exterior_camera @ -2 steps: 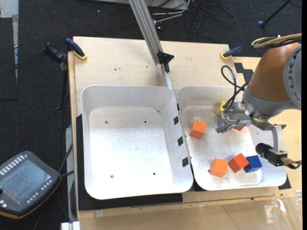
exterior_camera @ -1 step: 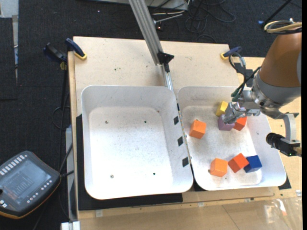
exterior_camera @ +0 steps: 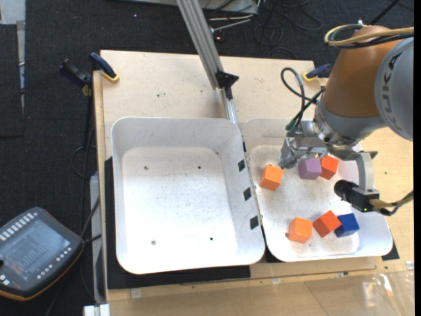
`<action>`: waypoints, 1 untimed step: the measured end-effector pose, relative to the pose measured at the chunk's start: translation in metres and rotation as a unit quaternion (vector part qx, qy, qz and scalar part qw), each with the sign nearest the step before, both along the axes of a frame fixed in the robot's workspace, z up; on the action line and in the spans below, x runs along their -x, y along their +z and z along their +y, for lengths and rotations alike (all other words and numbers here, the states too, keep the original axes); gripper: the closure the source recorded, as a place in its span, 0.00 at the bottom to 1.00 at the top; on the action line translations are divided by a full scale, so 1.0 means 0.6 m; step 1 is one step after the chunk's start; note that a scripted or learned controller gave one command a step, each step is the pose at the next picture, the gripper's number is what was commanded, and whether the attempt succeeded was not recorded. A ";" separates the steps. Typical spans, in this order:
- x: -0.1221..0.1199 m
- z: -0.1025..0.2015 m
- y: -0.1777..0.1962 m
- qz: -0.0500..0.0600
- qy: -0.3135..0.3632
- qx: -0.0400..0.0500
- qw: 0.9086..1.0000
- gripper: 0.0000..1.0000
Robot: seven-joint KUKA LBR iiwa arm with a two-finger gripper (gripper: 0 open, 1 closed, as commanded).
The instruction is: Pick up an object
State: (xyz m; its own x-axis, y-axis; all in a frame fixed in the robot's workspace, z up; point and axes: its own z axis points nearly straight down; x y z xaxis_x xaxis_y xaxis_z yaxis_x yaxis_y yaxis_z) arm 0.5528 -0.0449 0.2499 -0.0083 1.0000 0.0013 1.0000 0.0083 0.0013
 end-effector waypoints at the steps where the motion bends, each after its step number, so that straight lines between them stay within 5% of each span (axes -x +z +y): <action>1: 0.008 0.074 0.002 0.001 0.000 0.000 1.000 1.00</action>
